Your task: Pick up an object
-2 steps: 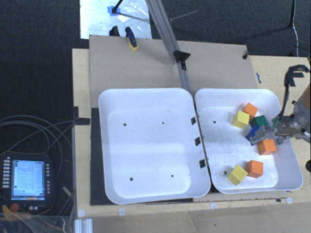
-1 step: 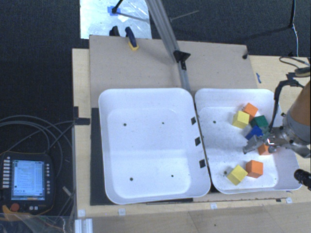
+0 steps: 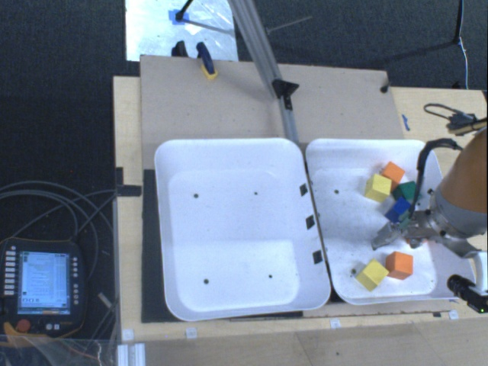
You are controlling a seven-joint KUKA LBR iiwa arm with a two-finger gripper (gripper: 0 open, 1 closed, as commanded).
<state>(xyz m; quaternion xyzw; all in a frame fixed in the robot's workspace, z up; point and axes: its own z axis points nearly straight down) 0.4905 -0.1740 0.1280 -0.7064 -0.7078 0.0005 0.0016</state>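
Pale wood makes up the surface (image 3: 130,204), with a brown board laid across its back and dark carpet (image 3: 61,75) around it. Two white bins sit side by side: the left bin (image 3: 164,204) and the right bin (image 3: 328,204). In the right one lie a yellow block (image 3: 377,187), an orange block (image 3: 393,172), a green block (image 3: 406,191) and a blue block (image 3: 396,209), clustered together, with a second yellow block (image 3: 373,274) and second orange block (image 3: 399,264) nearer the front. The hand (image 3: 393,235) hangs between the two groups, whether released or clenched I cannot tell. A screen pendant (image 3: 42,284) rests on the floor at left.
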